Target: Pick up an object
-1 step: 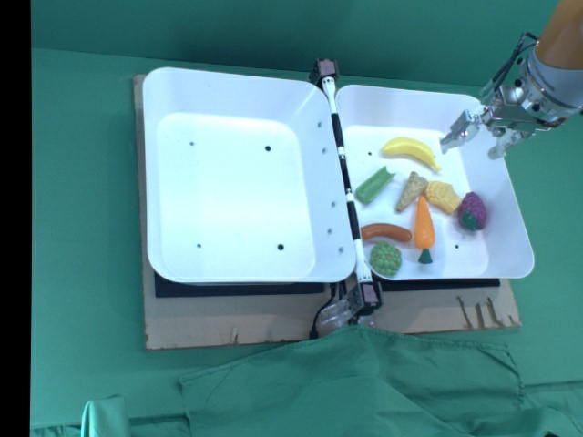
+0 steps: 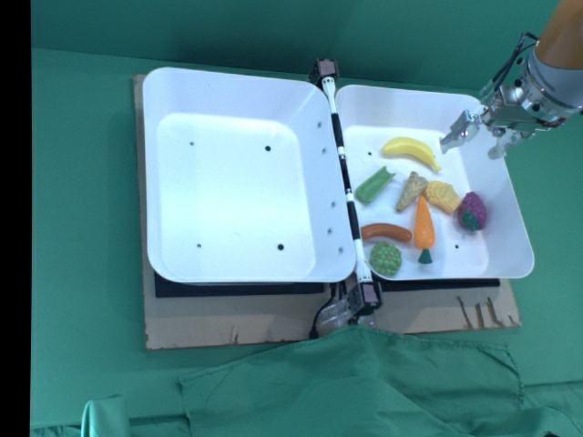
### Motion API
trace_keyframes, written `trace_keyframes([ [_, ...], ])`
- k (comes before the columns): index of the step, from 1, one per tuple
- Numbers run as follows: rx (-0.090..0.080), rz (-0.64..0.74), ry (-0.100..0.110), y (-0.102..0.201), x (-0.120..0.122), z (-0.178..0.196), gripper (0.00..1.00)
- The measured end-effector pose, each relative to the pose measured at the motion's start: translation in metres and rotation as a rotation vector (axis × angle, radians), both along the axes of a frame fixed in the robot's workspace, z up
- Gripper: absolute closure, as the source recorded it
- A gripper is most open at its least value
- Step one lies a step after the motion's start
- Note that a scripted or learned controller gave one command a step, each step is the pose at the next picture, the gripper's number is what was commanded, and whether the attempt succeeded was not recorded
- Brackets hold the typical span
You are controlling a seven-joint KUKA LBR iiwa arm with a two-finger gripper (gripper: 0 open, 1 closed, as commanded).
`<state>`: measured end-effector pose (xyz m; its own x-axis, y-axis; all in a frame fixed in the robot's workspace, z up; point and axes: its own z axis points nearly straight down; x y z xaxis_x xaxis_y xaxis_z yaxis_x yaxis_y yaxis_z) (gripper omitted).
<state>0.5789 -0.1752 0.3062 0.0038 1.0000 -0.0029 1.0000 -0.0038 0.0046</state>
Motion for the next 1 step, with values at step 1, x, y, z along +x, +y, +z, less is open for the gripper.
trace_keyframes([
  [1, 0.001, 0.0, 0.005, 0.002, -0.0043, -0.0414, 0.0],
])
